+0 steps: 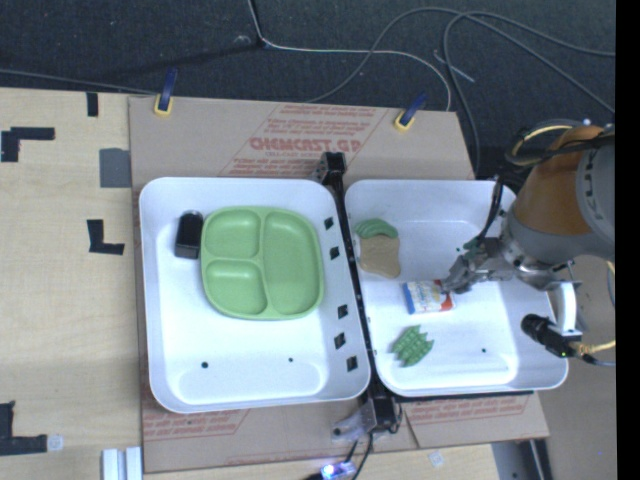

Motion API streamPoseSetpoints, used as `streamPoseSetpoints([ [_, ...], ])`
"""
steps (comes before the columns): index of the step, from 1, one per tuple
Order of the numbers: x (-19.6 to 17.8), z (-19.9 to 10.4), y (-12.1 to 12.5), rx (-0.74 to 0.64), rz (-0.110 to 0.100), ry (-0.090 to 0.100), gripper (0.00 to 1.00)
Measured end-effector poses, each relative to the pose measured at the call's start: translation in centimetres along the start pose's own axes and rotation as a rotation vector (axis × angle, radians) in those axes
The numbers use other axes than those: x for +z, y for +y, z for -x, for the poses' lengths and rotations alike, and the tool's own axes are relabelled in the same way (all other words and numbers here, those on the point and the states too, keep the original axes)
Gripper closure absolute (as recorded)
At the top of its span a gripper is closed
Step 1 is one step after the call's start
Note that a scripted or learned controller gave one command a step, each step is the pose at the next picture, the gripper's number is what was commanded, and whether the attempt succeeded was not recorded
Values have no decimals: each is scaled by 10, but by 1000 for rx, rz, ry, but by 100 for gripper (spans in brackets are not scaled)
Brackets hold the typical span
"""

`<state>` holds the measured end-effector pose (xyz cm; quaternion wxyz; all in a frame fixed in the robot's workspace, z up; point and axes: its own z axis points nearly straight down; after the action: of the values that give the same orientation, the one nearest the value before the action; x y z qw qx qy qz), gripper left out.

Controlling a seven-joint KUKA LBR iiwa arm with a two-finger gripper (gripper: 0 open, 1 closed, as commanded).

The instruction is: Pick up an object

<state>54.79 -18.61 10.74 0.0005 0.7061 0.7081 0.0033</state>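
Note:
The right bin (440,203) holds a small white packet with red and blue print (426,297), a green leafy toy (411,345), a tan flat piece (381,257) and a pale green piece (377,230) just behind it. My gripper (466,270) hangs low in this bin, right beside the packet's upper right corner. The arm's grey wrist and orange band (555,203) come in from the right. Nothing shows between the fingers.
The left bin (160,298) carries a green divided plate (263,263) and a small black block (188,234) at its left. A black divider (347,288) runs between the bins. Cables cross the dark floor behind the cardboard sheet (300,138).

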Motion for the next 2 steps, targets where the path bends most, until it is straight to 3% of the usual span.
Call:
streamPoseSetpoints([
  [2,-101,9,1,1,-1,-5,100],
])
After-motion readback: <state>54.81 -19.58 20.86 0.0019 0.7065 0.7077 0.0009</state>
